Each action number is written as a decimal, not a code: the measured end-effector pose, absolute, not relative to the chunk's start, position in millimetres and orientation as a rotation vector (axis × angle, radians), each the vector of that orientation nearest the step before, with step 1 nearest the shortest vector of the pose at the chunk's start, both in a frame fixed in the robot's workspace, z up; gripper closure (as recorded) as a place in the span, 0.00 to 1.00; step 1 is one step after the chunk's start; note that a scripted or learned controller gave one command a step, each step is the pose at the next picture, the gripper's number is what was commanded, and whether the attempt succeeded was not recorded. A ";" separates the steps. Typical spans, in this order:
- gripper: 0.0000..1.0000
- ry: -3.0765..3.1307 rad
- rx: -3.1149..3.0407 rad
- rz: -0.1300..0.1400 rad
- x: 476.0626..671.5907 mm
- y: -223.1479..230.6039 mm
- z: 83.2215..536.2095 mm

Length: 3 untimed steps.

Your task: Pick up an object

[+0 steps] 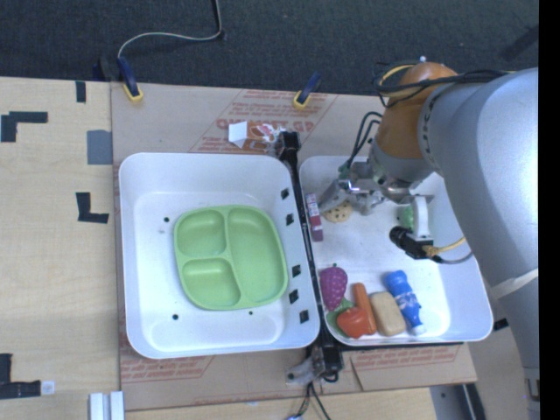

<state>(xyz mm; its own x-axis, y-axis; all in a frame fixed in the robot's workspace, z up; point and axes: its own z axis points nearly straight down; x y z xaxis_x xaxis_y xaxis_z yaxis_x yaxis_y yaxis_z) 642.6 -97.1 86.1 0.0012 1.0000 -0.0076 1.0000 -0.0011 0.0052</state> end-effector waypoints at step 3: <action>0.00 2.222 2.217 -0.001 668.8 -95.9 85.3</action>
<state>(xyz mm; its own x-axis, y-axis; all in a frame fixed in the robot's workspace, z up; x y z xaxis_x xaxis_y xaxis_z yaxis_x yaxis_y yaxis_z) 668.8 -95.9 85.3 -0.0022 1.0000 -0.0019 1.0000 0.0022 0.0013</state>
